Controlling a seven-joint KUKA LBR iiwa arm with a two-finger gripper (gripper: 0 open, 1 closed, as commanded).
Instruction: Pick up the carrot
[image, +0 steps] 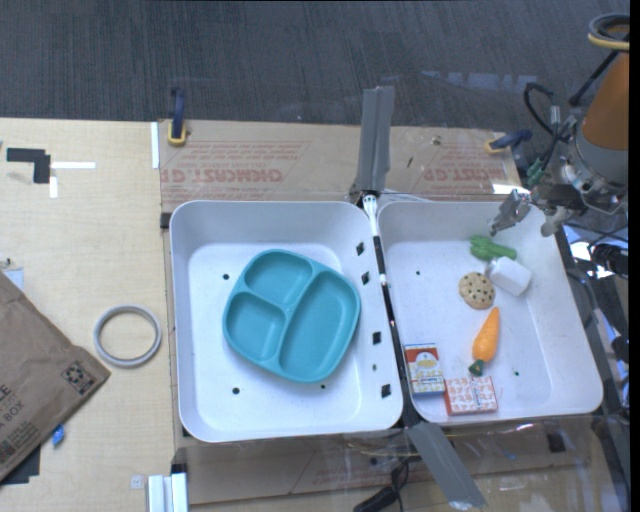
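The orange carrot (486, 336) lies in the right bin (560, 390), near its middle, with its green stub pointing toward the front. My gripper (528, 217) hangs over the bin's far right corner, well behind the carrot. Its fingers are spread open with nothing between them.
Close behind the carrot sit a round cookie (477, 290), a white block (510, 275) and a green item (492, 248). Two small red boxes (424, 368) (470, 396) lie in front of it. The left bin (200, 400) holds a teal divided plate (292, 315). A tape ring (127, 333) rests on the bench.
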